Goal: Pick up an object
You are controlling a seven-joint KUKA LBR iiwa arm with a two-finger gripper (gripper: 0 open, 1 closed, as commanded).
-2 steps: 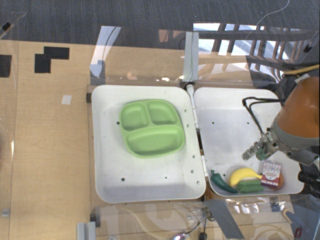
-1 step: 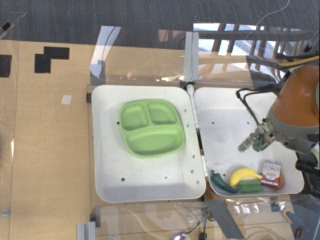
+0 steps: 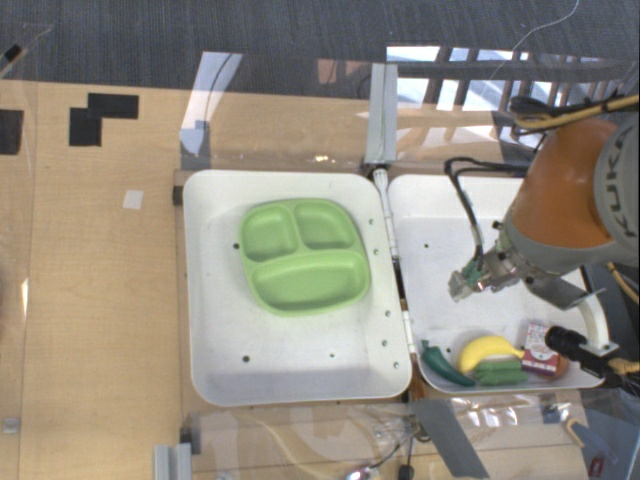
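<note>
Camera view, looking down at a slant: two shallow white bins sit side by side on the wooden surface [image 3: 90,298]. My grey arm with its orange band [image 3: 565,193] comes in from three o'clock and hangs over the right bin [image 3: 440,218]. My gripper [image 3: 470,283] hovers above that bin's bare middle; whether its fingers are apart or together I cannot tell, and I see nothing carried there.

What I might pick up lies in a huddle at the right bin's near edge, toward five o'clock from my gripper. I count one yellow banana [image 3: 487,349], one green vegetable-like piece [image 3: 500,371] just below it and touching it, one dark green strip [image 3: 443,363] at the banana's nine o'clock side, and one small red-and-white carton [image 3: 540,349] at its three o'clock side. Four things, pressed close together.

The left bin [image 3: 215,368] holds one green divided plate [image 3: 303,255] with three compartments, lying flat near its middle, well apart from my gripper.

I judge the reach has not yet found a target. To do it well, I should shift toward five o'clock, centre over the banana, which sits highest and most exposed, turn the fingers across its narrow width, and descend straight so the neighbours are not nudged. The bin's near wall crowds that cluster, so an approach from twelve o'clock looks safer.
</note>
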